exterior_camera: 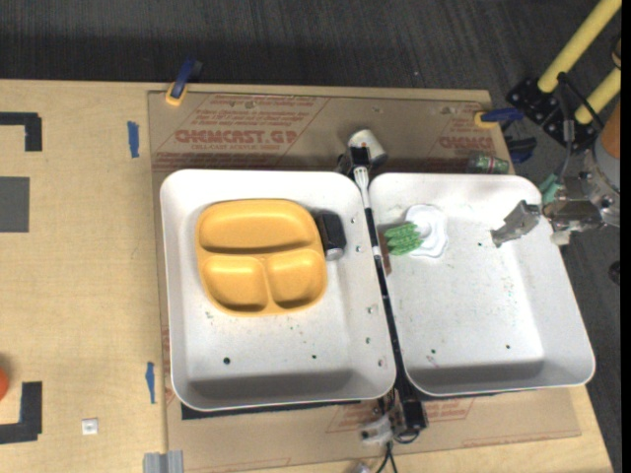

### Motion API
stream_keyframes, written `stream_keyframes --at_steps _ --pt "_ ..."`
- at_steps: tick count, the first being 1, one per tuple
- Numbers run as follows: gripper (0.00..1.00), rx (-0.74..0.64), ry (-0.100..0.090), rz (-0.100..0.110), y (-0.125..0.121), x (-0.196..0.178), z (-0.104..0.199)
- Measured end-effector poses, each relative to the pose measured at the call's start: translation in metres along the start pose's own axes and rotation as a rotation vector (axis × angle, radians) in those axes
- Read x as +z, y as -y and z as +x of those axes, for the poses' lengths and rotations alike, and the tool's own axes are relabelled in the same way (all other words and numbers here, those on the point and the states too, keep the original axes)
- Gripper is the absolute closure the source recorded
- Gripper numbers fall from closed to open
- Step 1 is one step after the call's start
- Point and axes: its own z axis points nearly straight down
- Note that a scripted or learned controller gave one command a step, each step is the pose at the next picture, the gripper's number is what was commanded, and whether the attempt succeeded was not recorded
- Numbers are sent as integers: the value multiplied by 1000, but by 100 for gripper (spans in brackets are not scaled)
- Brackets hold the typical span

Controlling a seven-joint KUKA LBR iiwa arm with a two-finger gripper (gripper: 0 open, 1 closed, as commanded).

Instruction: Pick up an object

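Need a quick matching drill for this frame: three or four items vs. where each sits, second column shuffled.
Things:
1. yellow divided tray
2. green-and-white object
3. small dark object
4. gripper

Places:
A. right bin, upper left corner
B. over the right bin's upper right edge
C. left bin, filling its upper middle
D. left bin, against the tray's right side

Pairs: 1-C, 2-A, 3-D, 4-B

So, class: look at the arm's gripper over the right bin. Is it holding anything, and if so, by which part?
Nothing is held. The gripper hangs over the right bin with nothing between its jaws, apart from the green and white brush lying by the bin's left wall.
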Motion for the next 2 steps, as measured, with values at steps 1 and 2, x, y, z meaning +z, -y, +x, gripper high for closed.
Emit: stream_keyframes --at_steps 1,2 --pt "0 -279 -1 1 29 152 -26" --pt "0 -504 -3 2 60 139 56"
